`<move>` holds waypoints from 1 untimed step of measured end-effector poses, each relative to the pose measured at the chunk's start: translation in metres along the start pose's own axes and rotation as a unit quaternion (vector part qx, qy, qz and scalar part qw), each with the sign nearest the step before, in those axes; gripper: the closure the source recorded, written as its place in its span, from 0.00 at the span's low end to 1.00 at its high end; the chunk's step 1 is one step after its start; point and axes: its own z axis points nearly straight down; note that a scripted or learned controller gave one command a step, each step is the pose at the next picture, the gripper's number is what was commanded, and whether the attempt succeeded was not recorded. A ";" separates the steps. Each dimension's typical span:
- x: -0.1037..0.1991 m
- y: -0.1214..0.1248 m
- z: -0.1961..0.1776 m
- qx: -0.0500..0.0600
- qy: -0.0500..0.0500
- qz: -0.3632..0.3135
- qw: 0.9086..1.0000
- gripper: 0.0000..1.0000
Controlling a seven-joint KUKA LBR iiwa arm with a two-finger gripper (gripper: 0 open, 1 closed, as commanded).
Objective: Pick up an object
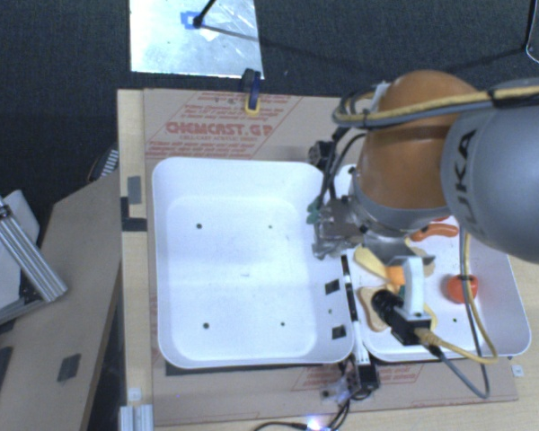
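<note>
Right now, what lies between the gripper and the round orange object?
A yellow piece and a small orange piece lie between the gripper and the round orange object, in the camera view.

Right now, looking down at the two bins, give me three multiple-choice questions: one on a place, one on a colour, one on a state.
1. The small objects lie in:
A. the bin on the view's left
B. the bin on the view's right
C. the cardboard beyond the bins

2. The round ball is:
A. orange
B. green
C. blue

3. The ball is:
A. lifted in the air
B. balanced on a bin rim
C. resting on the bin floor

Answers:
1 B: the ball and a pale yellow piece lie there, beneath the arm.
2 A: it shows plain orange against the white.
3 C: it sits on the white floor, apart from the arm.
</note>
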 end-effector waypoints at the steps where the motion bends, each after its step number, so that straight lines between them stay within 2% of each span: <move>1: 0.084 -0.001 -0.059 0.005 0.000 -0.005 1.000 1.00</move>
